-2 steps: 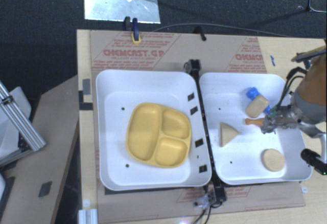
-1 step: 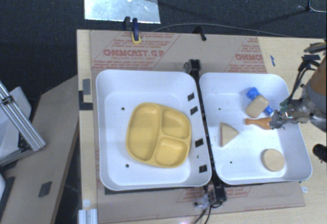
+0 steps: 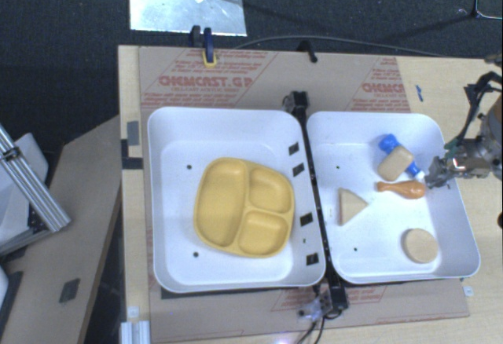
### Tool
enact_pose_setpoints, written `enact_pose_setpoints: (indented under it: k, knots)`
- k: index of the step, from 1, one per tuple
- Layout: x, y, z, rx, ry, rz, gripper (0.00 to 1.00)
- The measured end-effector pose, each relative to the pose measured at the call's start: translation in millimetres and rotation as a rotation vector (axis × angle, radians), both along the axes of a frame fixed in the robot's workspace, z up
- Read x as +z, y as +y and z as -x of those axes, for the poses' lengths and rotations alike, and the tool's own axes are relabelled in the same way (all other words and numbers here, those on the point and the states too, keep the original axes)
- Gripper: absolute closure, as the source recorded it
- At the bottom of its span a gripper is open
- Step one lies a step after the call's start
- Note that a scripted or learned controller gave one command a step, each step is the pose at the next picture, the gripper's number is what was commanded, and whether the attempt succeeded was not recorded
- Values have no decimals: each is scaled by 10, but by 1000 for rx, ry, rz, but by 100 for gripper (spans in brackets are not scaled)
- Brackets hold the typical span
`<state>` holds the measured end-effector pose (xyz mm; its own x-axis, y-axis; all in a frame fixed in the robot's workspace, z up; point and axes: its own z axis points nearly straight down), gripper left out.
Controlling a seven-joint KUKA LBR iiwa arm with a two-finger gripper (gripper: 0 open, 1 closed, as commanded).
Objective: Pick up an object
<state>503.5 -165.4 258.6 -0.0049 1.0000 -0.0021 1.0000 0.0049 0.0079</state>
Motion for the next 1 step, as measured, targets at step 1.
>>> enact_pose_setpoints:
  k: [1]
  knots:
    - [39, 436, -272, 5, 3, -2, 100]
